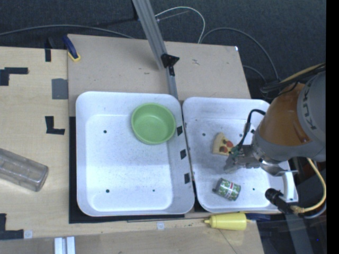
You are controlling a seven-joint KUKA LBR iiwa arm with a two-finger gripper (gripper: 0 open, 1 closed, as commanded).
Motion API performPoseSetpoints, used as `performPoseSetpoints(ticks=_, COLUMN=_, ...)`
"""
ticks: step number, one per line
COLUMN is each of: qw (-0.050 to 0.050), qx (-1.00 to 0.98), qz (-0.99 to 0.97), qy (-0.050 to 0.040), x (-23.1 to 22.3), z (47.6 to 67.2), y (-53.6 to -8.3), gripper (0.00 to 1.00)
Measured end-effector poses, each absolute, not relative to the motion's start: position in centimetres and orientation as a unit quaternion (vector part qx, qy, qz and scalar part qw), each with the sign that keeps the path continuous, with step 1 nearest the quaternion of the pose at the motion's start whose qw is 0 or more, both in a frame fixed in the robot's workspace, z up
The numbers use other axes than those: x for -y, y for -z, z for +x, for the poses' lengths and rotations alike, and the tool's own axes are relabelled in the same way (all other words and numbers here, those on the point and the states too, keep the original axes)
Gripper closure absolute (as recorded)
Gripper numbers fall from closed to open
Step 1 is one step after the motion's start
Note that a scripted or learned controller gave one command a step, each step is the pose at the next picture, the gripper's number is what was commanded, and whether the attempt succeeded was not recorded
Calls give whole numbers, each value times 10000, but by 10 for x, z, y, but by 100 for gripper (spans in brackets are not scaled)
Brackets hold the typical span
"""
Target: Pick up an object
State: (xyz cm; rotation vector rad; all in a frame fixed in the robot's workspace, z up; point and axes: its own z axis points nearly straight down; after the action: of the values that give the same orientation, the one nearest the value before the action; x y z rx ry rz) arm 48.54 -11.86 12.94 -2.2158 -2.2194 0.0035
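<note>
In the right bin (212, 110) lie a pizza-slice toy (222, 143) and, nearer the front, a small green can (227, 189) on its side. My gripper (233, 160) reaches down from the right into this bin, just right of and below the pizza slice and above the can. The wrist hides its tips, so what lies between them cannot be made out. A green bowl (153, 123) sits at the back right of the left bin (95, 157).
A yellow squeeze bottle (229, 222) lies on the bench just in front of the right bin. A clear plastic container (21, 169) lies at the far left. A grey pole (153, 30) slants over the bench behind the bins.
</note>
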Motion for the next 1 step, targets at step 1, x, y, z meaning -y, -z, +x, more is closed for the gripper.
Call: performPoseSetpoints(ticks=1, qw=-6, qx=7078, qz=-7064, qy=6, x=112, z=487, y=-173, gripper=100)
